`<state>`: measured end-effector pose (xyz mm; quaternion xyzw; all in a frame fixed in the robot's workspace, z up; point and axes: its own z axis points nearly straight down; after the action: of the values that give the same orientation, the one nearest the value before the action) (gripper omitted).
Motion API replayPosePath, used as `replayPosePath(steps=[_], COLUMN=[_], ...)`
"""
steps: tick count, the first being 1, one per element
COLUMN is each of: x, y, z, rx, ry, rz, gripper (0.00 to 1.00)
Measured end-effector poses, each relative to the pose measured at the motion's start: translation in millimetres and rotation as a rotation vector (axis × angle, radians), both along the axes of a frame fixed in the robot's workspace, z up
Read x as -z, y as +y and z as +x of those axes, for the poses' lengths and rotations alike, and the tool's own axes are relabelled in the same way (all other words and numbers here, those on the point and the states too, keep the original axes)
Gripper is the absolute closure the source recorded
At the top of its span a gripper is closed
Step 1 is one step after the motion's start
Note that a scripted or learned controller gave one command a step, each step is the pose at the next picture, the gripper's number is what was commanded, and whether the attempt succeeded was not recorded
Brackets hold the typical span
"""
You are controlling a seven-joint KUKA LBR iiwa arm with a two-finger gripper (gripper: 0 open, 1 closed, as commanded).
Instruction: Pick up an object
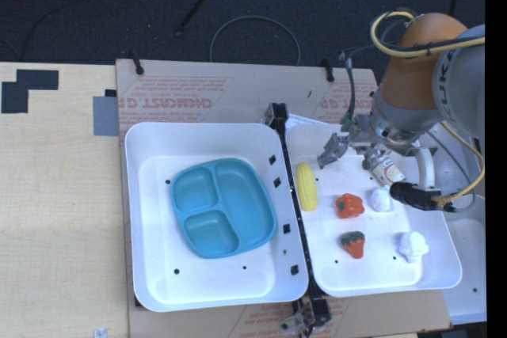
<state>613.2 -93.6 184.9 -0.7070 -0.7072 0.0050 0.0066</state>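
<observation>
Hovering gripper [354, 157], fingers spread, empty

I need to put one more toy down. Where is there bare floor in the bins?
Left bin: bare strips around the blue tray, widest along its near wall. Right bin: crowded mid-floor with corn, pepper, strawberry and white lumps; bare near-left corner.
</observation>
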Motion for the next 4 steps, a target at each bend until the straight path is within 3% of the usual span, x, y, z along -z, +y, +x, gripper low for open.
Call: replayPosePath(steps=[1,2,3,4], x=[-7.1,37.2,83.8,72.8], y=[-0.3,-2.8,-3.2,-4.5], z=[3.1,-0.4,2.4,2.2], rx=[-0.001,0.000,0.002,0.005], ry=[-0.013,-0.009,-0.022,-0.022], rz=[-0.001,-0.001,-0.004,-0.005], gripper=[0.00,0.00,0.00,1.00])
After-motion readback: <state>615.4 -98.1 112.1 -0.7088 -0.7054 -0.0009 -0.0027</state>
